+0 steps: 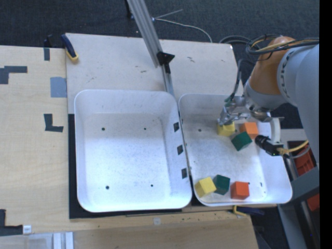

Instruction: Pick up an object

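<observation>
Yellow block is what we're betting on as the pick target, since the gripper sits right on top of it, near the far edge of the right bin. From the one overhead camera view we can't tell how the gripper is set or whether it has any hold on the block; the block looks like it's resting on the bin floor, so we'd call it not lifted yet.

Just beside it, toward the bin's right edge, we've got an orange block and a dark green block, all three bunched close. Along the near edge of the same bin there's another row: a second yellow cube, a second green cube and a red-orange cube, touching or nearly so, well apart from the gripper.

The left bin has just dark specks and a few dots on its floor.

Progress-wise, we'd say the reach and the descent look done, and the actual grab and lift are still left. With neighbours that tight, we reckon a nudge instead of a clean pick is the likely way this goes wrong.
</observation>
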`<state>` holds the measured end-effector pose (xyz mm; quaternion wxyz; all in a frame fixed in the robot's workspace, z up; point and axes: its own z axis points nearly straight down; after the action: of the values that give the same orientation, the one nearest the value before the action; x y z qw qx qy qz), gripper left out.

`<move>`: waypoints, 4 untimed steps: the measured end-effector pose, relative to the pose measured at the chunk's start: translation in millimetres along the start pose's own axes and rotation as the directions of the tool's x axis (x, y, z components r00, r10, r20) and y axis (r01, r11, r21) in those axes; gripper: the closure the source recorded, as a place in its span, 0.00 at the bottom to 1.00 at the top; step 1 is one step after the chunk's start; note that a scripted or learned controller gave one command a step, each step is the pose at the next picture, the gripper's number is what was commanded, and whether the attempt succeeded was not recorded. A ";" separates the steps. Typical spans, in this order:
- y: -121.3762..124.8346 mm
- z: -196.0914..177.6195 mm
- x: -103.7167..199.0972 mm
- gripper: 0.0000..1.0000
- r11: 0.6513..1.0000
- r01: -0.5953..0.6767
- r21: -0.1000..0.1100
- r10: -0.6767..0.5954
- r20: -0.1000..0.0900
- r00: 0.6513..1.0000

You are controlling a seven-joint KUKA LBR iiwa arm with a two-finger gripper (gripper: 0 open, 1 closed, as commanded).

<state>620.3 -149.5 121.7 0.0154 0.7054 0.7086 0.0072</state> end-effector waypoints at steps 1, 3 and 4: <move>-14.6 8.2 -14.0 1.00 1.000 0.000 0.008 0.000 -0.001 1.000; -39.6 8.2 -10.8 0.00 1.000 -0.003 0.001 0.003 0.000 1.000; -44.2 12.3 -3.1 0.00 1.000 -0.001 -0.013 0.001 0.005 1.000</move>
<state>576.6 -153.0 108.0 0.0216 0.7058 0.7080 0.0100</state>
